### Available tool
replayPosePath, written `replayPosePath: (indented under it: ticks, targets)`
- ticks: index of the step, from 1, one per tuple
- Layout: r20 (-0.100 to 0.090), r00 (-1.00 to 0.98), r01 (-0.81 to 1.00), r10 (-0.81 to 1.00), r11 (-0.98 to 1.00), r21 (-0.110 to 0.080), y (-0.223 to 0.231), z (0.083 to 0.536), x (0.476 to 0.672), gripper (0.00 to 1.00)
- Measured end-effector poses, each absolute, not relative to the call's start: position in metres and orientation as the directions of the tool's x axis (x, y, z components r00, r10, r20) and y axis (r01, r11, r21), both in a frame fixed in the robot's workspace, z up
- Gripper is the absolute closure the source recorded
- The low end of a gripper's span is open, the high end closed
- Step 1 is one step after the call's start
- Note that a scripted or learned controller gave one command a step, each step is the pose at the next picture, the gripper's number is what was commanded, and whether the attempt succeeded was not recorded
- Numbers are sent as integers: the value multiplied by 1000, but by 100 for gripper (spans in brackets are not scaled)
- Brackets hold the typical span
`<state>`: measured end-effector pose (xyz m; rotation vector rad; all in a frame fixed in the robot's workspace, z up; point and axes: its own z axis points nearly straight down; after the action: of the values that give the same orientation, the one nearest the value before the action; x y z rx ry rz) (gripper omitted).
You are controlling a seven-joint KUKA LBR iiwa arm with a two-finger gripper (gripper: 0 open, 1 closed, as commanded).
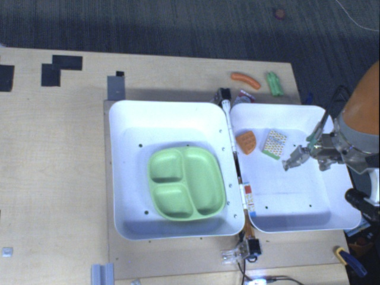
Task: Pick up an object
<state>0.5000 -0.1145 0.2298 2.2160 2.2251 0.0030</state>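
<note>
Overhead, two shallow white bins sit side by side on a pale wooden bench (pixel 53 177). Left bin (pixel 127 129) holds a light green divided plate (pixel 186 182) with three compartments, lying flat near the bin's middle. Right bin (pixel 297 212) holds two small things close together near its upper left: an orange, rounded piece (pixel 246 141) beside the inner wall, and just right of it a flat card with a checked pattern and a green edge (pixel 274 143). From the right, the grey arm reaches over the right bin, and its gripper (pixel 295 159) hangs just right of the card, apart from it. Whether its fingers are apart or together cannot be told; nothing shows between them. Beyond the bins, an orange carrot-like toy (pixel 246 80) and a green toy (pixel 274 83) lie on the bench.
</note>
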Motion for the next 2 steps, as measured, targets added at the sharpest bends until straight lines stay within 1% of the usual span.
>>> replayPosePath:
  ticks: [1, 2]
  targets:
    - [1, -4, 1000, 1000, 4, -1, -142, 111, 598, 0]
    - [0, -6, 1000, 1000, 6, 6, -105, 86, 628, 0]
